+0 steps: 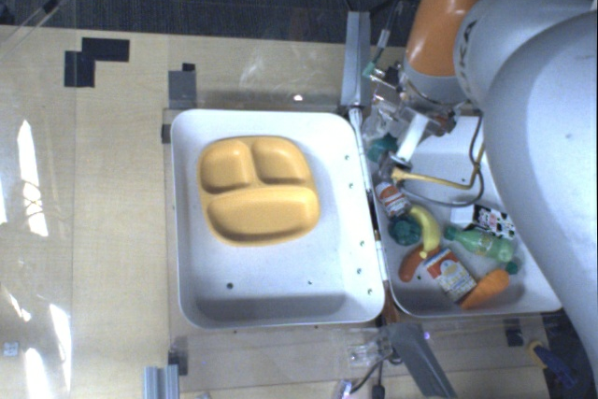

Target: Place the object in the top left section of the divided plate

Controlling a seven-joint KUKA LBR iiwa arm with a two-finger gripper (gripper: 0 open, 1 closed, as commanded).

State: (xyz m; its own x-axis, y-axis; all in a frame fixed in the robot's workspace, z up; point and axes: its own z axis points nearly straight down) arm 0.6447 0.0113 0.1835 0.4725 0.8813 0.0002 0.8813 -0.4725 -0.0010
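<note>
A yellow divided plate (259,189) lies in the left white bin (271,294), toward its back. It has two small sections at the top and one wide section below, and nothing lies in them. My gripper (385,145) hangs under the orange wrist band (439,23), over the back left corner of the right bin (523,299), close to the wall between the bins. A small teal shape (377,148) shows at its tip; I cannot tell what it is. The arm covers much of the right bin.
The right bin holds several toy foods: a small can (391,199), a banana (426,227), a dark green round piece (404,230), a green bottle (482,244), a carrot (486,289), a sausage (409,266) and a carton (452,277). A yellow cable (430,179) droops below the wrist.
</note>
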